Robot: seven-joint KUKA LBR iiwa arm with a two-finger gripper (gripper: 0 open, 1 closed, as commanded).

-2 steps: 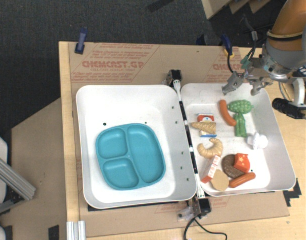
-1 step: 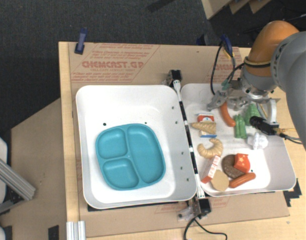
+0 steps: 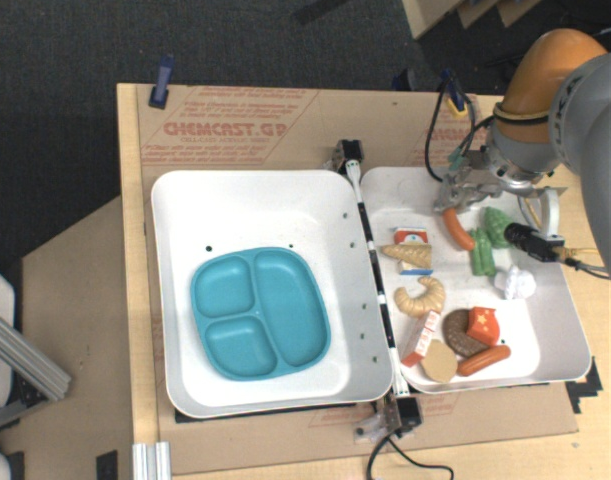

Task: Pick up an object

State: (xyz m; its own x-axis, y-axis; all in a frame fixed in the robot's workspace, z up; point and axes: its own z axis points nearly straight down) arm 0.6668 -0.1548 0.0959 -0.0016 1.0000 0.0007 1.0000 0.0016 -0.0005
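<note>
The right bin (image 3: 560,353) holds several toy foods. An orange sausage (image 3: 457,228) lies near the bin's back, with a green vegetable piece (image 3: 488,240) just right of it. My gripper (image 3: 462,194) hangs over the bin's back part, right above the orange sausage's upper end. The grey wrist and the orange band (image 3: 545,68) rise behind it. Nothing visibly sits in the gripper. Further forward lie a small red-and-white carton (image 3: 412,237), two tan pastries (image 3: 422,296), a red block (image 3: 482,325), a brown cookie (image 3: 461,338) and another sausage (image 3: 483,360).
The left bin (image 3: 175,218) carries a teal divided plate (image 3: 260,311). A white crumpled lump (image 3: 515,284) rests near the right bin's right wall. Black cable and a connector (image 3: 530,240) trail from the wrist over the green piece. A divider rail (image 3: 370,258) runs between the bins.
</note>
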